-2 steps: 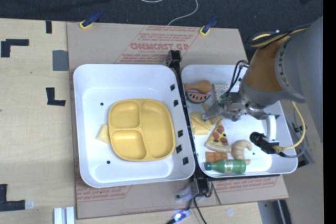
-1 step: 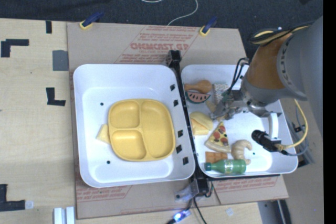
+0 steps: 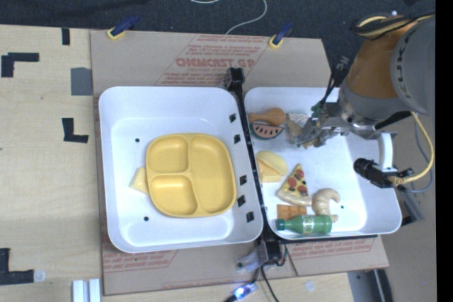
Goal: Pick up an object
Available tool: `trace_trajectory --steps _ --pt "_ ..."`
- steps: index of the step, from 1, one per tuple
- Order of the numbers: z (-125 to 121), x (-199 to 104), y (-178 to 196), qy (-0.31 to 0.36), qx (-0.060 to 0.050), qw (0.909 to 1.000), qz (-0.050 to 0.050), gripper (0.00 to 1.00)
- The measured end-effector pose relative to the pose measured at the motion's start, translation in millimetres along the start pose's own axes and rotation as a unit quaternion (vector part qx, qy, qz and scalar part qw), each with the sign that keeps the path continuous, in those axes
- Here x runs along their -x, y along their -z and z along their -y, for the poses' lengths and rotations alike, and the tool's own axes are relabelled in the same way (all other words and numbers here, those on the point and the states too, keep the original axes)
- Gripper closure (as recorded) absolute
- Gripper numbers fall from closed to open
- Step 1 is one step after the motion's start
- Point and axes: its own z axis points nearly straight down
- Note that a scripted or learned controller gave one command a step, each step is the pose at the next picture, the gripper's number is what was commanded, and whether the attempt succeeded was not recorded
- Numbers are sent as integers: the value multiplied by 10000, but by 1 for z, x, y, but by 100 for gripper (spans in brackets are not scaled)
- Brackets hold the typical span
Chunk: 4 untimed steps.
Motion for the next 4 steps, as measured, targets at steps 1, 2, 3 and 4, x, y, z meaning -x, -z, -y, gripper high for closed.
trace_trajectory --steps 1,2,3,4 --pt "-2 -7 44 5 11 10000 1 100" --pt "-3 -8 69 2 4 10000 0 100" --pt "10 -70 67 13 -18 10000 -1 100" --pt "24 -128 58 19 -22 10000 -2 100"
